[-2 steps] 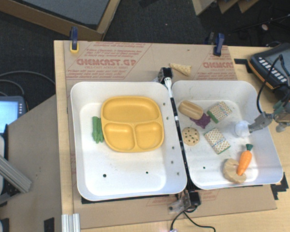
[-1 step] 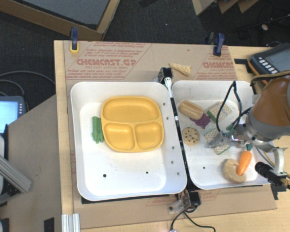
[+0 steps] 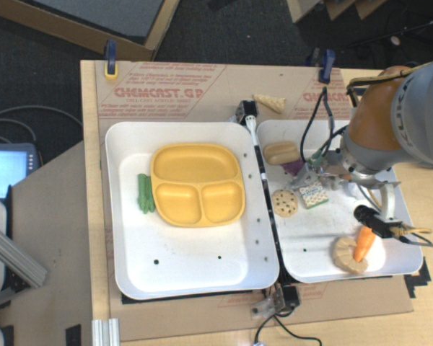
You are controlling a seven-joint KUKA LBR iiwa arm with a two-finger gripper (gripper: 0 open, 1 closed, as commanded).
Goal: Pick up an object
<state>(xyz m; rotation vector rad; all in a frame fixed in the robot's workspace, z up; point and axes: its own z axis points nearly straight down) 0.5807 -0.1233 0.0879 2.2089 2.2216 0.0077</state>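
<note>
Overhead, the grey arm (image 3: pixel 408 114) is reaching into the right bin (image 3: pixel 325 269); its gripper (image 3: pixel 319 166) is hovering near the cookie (image 3: pixel 284 202), grip state impossible to tell.

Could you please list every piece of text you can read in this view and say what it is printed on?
"CHEMCAST GP": red print on the brown board behind the left bin.
Finer red lines above and below it: too small to read.
Red print on the board behind the right bin: too blurred to read.
</note>
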